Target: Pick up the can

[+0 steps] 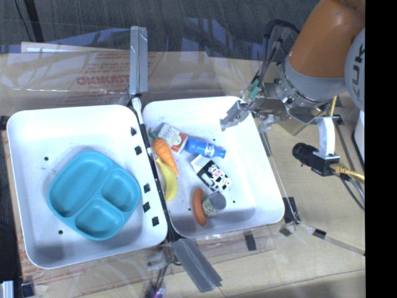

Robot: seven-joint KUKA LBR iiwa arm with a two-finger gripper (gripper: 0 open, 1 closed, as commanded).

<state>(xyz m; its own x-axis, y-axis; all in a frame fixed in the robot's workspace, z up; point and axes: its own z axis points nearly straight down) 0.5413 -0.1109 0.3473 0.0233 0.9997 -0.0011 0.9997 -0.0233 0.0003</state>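
Observation:
The can (214,203) is a small metal tin standing upright near the front of the right bin (263,185), its grey lid facing up. It touches a reddish sausage-shaped toy (198,207) on its left. My gripper (233,117) hangs over the bin's back right corner, well behind and to the right of the can. Its fingers look close together with nothing between them.
Behind the can lie a black-and-white carton (214,176), a blue bottle (205,147), a small red-and-white carton (171,136), a carrot (165,155) and a banana (169,184). The left bin (37,141) holds a blue divided plate (94,194).

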